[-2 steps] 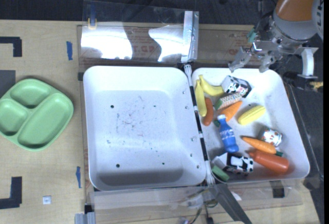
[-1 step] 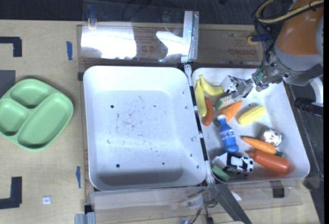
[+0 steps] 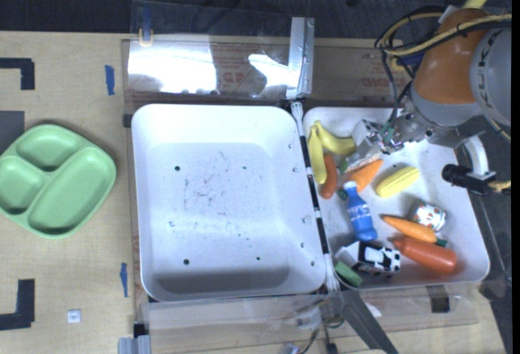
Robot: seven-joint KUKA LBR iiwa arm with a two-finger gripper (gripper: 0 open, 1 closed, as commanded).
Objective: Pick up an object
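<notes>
No writing is reading clearly anywhere. My jaws (image 3: 382, 140) are hovering in the right white bin (image 3: 475, 218), just above the orange carrot (image 3: 364, 174); I cannot tell their state. Around that carrot are lying a yellow banana (image 3: 318, 151), a blue plastic bottle (image 3: 358, 214) and a yellow corn cob (image 3: 396, 180).

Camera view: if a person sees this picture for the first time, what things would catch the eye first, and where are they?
The right bin draws the eye: it holds a heap of bright toys, among them a yellow banana, a blue bottle and orange carrots. Above that heap, at the bin's far side, reaches the grey arm with its orange band. At the far left, on the wooden bench, lies a green divided plate.
</notes>
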